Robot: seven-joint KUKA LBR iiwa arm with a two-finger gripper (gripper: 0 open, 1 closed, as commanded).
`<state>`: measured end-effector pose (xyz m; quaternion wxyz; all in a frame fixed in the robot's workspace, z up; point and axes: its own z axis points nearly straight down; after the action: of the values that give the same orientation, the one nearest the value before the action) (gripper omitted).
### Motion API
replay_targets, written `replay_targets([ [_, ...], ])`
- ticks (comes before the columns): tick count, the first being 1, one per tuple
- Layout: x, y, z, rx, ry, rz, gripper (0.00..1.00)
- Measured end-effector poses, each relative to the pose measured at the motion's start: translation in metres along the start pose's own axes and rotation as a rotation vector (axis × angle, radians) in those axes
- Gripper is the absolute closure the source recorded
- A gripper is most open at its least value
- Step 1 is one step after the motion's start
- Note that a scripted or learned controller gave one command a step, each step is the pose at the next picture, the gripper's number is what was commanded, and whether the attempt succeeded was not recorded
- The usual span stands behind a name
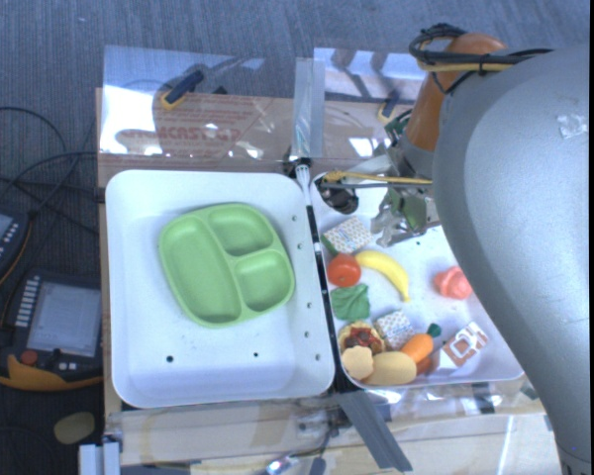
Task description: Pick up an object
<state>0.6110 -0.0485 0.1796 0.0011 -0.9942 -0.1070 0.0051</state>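
Observation:
My gripper [404, 224] hangs over the back part of the right bin [495, 359], just above and right of a checkered white block [347, 234]. Nothing shows between its fingers. Below it lie a yellow banana [388, 269], a red tomato [344, 269] and a green leafy piece [351, 302]. A pink toy [453, 283] lies to the right. Toward the front sit a second checkered block [393, 326], an orange carrot [417, 345], a pale potato-like piece [388, 367], a small tart [360, 338] and a red-and-white box [464, 344].
The left bin [139, 364] holds a green divided plate [227, 261]. The grey arm [525, 216] covers the right side of the right bin. Clear plastic walls [307, 117] rise behind both bins. Cables and a teach pendant [49, 325] lie left of the bench.

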Motion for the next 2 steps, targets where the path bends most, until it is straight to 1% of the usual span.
replay_targets([
  [1,0.015,-0.005,0.000,0.000,0.000,-0.001,1.00],
  [2,0.005,-0.012,0.000,0.000,-0.001,0.002,1.00],
])
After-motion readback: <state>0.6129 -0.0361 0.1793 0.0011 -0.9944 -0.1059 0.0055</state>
